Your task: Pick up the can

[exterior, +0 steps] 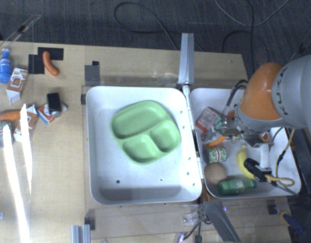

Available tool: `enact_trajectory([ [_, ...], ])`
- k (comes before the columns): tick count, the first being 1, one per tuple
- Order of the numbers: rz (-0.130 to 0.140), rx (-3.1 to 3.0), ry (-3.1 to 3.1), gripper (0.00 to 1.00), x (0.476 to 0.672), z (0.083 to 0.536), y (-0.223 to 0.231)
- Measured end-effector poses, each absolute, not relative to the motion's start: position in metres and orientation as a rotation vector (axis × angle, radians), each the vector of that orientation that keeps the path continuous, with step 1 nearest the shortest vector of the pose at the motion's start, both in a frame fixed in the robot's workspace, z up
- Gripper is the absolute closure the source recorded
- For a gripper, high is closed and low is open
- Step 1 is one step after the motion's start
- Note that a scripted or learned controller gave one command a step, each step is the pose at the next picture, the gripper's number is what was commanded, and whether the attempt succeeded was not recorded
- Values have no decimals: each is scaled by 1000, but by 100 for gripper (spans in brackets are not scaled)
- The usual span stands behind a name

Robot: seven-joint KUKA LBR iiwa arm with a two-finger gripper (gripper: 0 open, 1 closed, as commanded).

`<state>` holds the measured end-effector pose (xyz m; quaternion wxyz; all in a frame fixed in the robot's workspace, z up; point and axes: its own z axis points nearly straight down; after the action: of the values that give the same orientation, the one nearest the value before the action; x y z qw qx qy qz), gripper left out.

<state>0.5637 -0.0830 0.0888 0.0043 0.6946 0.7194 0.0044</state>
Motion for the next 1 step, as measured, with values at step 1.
enact_trajectory([
  [1,16,1974,2425,0,510,90,-91],
])
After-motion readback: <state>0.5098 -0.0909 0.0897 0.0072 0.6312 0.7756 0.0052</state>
